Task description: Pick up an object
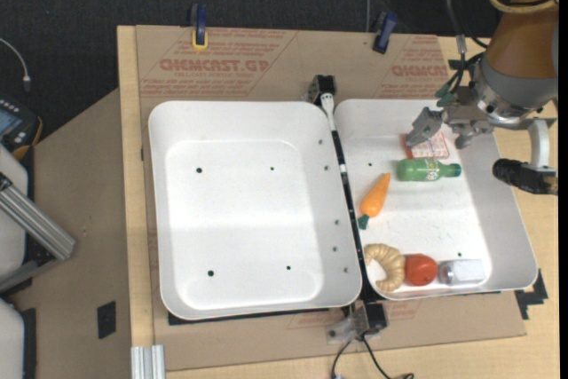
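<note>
My gripper (444,130) hangs over the far part of the right bin (506,235), its two grey fingers spread open with nothing between them. Just below and left of it lies a flat red-and-white packet (424,148). A green bottle (426,170) lies on its side right in front of the packet. An orange carrot (375,194) rests near the bin's left wall. Along the near edge sit a pale croissant (386,264), a red tomato (421,269) and a small clear bottle (463,272).
The left bin (164,191) stands beside the right one, with a black divider strip (342,173) between them. Both rest on a cardboard sheet (266,58) held at the back by two clamps (199,27).
</note>
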Available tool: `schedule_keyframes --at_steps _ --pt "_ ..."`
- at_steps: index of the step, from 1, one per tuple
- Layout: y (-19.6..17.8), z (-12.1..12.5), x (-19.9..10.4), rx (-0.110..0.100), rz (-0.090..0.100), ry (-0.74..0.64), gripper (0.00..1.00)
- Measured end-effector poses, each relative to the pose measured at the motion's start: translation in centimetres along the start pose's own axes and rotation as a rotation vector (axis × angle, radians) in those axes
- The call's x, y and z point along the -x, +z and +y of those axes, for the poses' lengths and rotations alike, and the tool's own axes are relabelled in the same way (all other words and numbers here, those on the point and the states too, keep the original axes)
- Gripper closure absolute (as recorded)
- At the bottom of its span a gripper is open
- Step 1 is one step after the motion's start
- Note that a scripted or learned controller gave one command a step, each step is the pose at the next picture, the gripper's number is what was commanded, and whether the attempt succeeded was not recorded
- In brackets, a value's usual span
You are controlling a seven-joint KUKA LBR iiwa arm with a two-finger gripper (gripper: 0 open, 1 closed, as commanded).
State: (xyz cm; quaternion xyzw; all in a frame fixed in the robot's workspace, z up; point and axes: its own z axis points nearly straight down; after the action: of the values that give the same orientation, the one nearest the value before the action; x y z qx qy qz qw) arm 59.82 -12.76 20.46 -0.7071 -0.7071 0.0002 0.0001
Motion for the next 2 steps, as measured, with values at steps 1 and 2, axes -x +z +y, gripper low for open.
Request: schedule_keyframes --at_steps 1,2 --pt "2.8 2.5 6.1 0.004 -0.004 0.003 0.0" --pt "2.4 1.5 9.8 0.003 -0.003 0.003 0.0"
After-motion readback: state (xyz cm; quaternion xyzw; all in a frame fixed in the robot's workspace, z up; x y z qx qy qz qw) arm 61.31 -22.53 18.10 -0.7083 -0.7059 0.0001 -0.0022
